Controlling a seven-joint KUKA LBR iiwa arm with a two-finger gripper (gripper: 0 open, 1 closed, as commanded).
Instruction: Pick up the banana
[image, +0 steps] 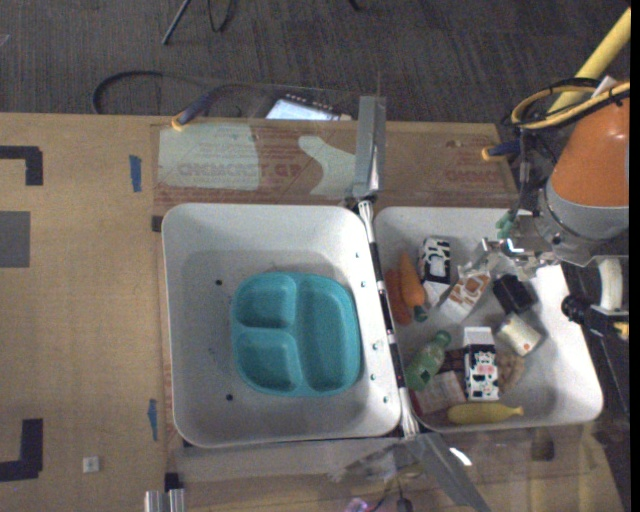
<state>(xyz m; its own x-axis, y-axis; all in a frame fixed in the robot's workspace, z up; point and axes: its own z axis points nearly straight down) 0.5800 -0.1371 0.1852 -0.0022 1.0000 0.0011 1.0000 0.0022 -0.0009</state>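
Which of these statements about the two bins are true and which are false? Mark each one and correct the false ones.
1. The banana lies in the right bin. True.
2. The teal tray sits in the right bin. False: it is in the left bin.
3. The end effector holds the banana. False: the banana lies apart from it, by the near wall.
4. A carrot lies near the wall between the bins. True.
5. The green bottle is in the left bin. False: right bin.

the banana (484, 412) is yellow and slightly curved, lying flat and nearly horizontal at the lower right of the frame, along the right bin's bottom edge.
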